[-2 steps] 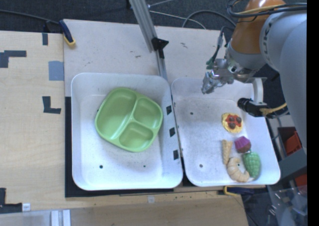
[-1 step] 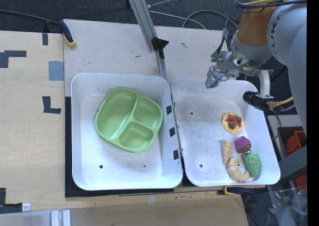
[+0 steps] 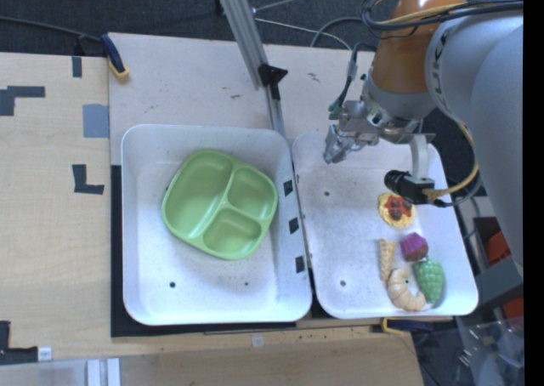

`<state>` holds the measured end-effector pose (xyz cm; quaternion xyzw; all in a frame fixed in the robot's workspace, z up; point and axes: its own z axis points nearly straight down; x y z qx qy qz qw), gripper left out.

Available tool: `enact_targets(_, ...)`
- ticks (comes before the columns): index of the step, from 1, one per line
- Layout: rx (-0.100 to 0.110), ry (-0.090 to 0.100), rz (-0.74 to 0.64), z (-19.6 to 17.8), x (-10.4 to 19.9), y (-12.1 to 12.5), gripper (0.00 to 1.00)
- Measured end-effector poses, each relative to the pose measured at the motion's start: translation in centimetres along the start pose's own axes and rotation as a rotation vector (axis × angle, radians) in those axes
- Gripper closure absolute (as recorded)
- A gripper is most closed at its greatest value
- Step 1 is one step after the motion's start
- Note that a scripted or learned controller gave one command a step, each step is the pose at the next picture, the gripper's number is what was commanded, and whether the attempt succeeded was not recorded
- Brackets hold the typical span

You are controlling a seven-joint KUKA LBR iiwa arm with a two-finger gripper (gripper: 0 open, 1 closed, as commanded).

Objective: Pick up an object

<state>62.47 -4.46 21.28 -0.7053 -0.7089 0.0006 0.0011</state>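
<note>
Not yet picked. Gripper (image 3: 334, 151) hovering over top-left corner of right bin (image 3: 340, 231), nothing visible between fingers; grip state too small to tell. Toys clustered at right side of same bin, well apart from gripper: pizza (image 3: 396, 209), purple piece (image 3: 414, 246), grapes (image 3: 430, 280), shrimp (image 3: 406, 291). Green plate (image 3: 221, 204) in left bin (image 3: 140, 223). Left to do: reach, close, lift.

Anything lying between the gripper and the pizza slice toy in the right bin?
No. In the camera view, only bare white floor of the right bin lies between the gripper and the pizza slice toy.
</note>
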Motion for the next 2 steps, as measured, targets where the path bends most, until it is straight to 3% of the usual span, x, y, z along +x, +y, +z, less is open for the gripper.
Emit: enact_targets(2,0.0,0.002,-0.002,-2.3,10.2,-3.8,1.0)
